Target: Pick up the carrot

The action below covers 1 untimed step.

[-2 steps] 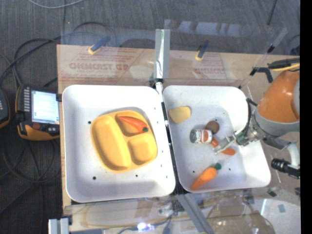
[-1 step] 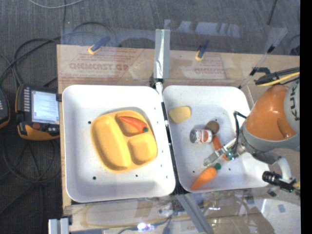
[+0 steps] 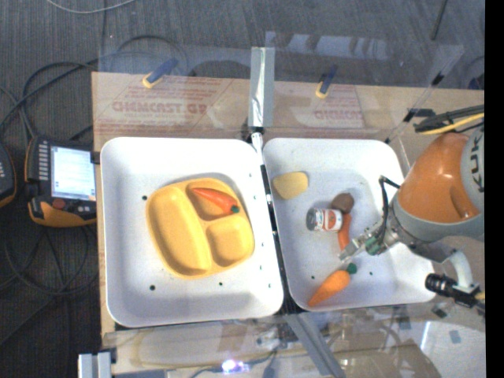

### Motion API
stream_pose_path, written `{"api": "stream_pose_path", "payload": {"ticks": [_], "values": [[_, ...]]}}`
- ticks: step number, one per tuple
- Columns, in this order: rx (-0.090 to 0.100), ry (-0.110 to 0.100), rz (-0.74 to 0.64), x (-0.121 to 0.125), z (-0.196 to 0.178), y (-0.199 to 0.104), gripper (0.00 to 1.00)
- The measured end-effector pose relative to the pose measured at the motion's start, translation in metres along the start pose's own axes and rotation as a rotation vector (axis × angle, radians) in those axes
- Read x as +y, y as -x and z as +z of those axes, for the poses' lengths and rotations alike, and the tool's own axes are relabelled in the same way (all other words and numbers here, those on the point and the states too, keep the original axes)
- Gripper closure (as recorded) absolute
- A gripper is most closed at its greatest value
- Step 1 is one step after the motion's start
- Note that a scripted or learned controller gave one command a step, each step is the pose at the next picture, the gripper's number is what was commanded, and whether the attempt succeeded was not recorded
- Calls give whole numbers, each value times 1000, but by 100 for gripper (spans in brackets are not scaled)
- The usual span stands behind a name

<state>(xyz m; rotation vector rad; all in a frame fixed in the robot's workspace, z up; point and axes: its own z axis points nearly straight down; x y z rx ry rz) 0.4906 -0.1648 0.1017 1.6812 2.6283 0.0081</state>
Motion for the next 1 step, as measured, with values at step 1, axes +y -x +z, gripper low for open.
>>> {"api": "stream_pose_path", "payload": {"ticks": [1], "values": [[17,-14,-247,38,-133,-89,100]]}}
